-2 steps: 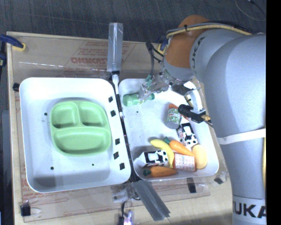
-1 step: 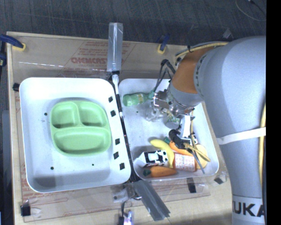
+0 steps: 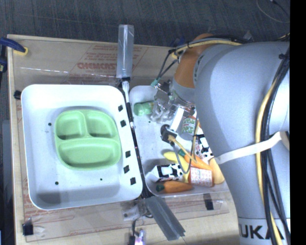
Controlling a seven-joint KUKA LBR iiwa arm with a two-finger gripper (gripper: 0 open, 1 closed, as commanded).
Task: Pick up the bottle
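A small bottle (image 3: pixel 200 176) with a white and orange label lies on its side at the near right of the right bin (image 3: pixel 143 137), partly under the arm. My gripper (image 3: pixel 159 107) is low over the far left part of that bin, well away from the bottle. Right beside the gripper's left side lies a green object (image 3: pixel 142 107). Whether the gripper touches it is unclear. The grey arm hides much of the right bin.
The left bin (image 3: pixel 35 137) holds a green divided plate (image 3: pixel 87 138). In the right bin lie an orange carrot (image 3: pixel 176 187), a yellow piece (image 3: pixel 171 156), a black-and-white item (image 3: pixel 168 171) and a labelled packet (image 3: pixel 188 125). A ridge with black clips (image 3: pixel 128 142) separates the bins.
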